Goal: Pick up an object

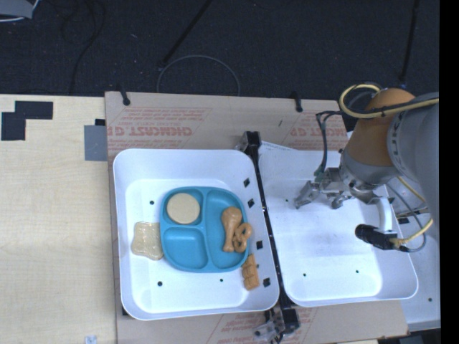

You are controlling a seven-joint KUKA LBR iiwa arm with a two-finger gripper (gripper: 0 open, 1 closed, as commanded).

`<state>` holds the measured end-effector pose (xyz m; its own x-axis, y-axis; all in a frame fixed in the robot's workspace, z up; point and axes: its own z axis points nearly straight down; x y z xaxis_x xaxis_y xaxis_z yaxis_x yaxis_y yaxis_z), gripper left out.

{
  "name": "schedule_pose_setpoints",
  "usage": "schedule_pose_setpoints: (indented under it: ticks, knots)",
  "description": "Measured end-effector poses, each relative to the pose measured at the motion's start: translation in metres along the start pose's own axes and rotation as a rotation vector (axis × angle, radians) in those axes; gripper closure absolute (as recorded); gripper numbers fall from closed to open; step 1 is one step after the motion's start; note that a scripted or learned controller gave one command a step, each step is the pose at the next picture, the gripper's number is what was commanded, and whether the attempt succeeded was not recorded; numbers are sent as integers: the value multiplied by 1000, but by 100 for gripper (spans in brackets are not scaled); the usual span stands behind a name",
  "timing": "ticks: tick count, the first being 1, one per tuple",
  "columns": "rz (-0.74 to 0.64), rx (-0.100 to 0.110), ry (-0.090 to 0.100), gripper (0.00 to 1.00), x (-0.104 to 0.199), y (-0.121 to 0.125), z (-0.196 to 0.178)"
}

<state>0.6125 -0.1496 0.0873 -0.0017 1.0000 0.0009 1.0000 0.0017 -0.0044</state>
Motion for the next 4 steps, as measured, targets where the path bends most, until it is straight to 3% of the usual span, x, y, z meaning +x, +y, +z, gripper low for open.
schedule_pose_setpoints:
  ticks: [1, 4]
  knots:
    - [1, 1, 0, 100, -1, 0, -10]
    - [0, -6, -1, 100, 2, -2, -144]
